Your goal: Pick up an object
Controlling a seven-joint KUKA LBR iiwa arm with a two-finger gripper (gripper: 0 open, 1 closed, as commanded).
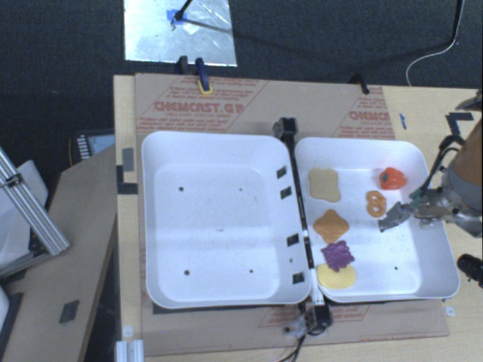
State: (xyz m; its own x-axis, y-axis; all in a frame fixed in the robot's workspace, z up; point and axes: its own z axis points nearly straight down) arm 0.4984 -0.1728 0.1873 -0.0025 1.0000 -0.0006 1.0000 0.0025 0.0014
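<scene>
Dark carpet surrounded a bench topped with printed cardboard point(226, 105), on which two shallow white bins sat side by side. Lowest in the frame, in the right bin point(434, 277), a yellow disc point(337, 277) lay near the bottom left corner, with a purple cluster point(337, 255) touching its upper edge. Above that sat an orange-brown piece point(330, 225). At the right edge of the frame the arm point(462, 191) reached in, and the gripper point(394, 216) hung over the bin's middle right, just below an orange pretzel-shaped ring point(375, 203); whether its fingers were spread or pressed together could not be told. Higher up lay a tan slice point(324, 185) and a red-orange fruit point(392, 177) toward the upper right. The left bin point(155, 225) filled the frame's centre left. Farthest, at the upper left, a shiny foil sheet point(181, 21) lay on the carpet
</scene>
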